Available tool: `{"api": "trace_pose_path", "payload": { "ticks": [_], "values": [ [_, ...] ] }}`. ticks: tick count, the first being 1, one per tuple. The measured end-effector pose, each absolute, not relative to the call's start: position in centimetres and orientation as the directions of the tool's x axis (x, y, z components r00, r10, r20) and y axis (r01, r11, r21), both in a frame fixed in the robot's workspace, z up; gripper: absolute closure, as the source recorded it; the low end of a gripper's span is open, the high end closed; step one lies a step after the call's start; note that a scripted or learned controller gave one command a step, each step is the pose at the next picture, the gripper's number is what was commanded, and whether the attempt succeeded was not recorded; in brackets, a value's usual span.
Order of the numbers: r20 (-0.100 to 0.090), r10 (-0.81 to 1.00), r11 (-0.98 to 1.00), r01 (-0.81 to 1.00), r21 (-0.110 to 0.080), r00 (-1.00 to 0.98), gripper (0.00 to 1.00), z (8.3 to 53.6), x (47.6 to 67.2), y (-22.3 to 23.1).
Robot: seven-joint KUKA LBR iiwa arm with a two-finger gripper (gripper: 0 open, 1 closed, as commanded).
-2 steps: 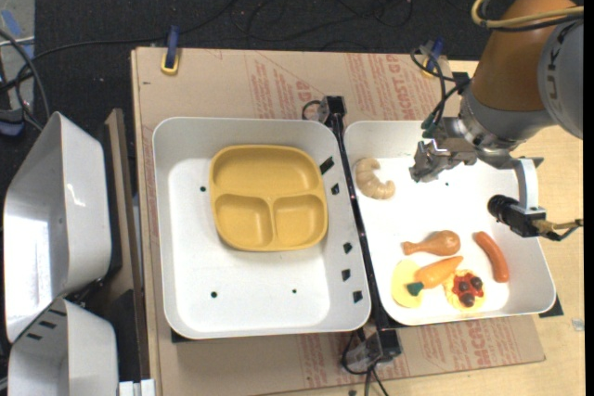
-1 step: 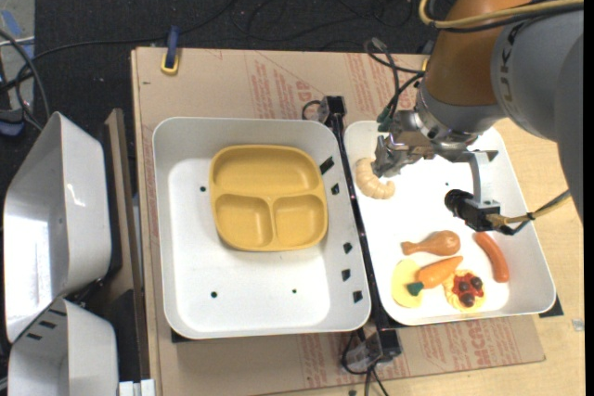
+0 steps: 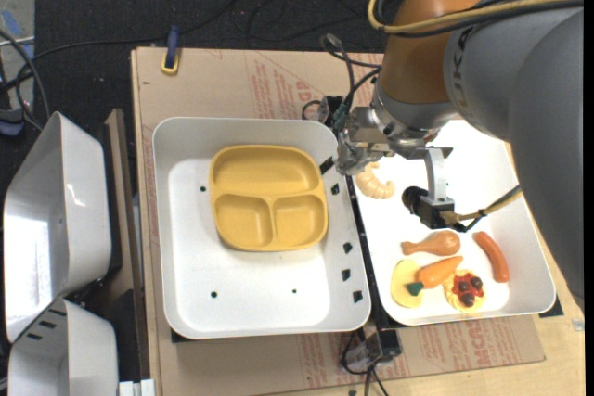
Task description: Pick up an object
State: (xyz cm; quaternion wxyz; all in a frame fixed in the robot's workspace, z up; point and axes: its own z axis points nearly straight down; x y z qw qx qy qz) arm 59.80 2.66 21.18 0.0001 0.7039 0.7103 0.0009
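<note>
Over the far-left corner of the right bin [image 3: 487, 176], the gripper [image 3: 356, 151] hangs low beside the wall shared with the left bin [image 3: 186, 274]. Whether it is open or closed cannot be told; the wrist housing hides its tip. Nothing is seen held.

**Target.** The nearest candidate is the shrimp [image 3: 376, 185], a pale curled piece lying just right of and slightly nearer than the gripper, close to the shared wall. It lies alone, well apart from the other toys.

**Other contents.** A drumstick [image 3: 432, 245], carrot [image 3: 439, 271] and sausage [image 3: 492, 256] lie in the near half of the right bin, the first two almost touching. A yellow tray [image 3: 269, 197] sits in the left bin.

**Step in hand (judgement).** Final approach to the shrimp; the grasp is not yet made.

**Recommended procedure.**
1. Shift the gripper a little right and nearer so that it centres on the shrimp, not on the bin wall.
2. Confirm that the gripper is open before it descends.
3. Align the closing direction across the narrow width of the curl, not along its length.
4. Descend until just short of the bin floor, then close.
5. Lift straight up and check that the shrimp rises with the gripper.

**Caution.** The shared wall is close. An off-centre descent could strike it or push the shrimp aside.
</note>
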Motion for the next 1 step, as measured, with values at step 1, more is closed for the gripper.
{"api": "trace_pose_path", "payload": {
  "ticks": [1],
  "values": [
    [0.002,1.000,0.008,1.000,0.003,-0.008,1.00,23.13,60.46,8.04]
  ]
}}
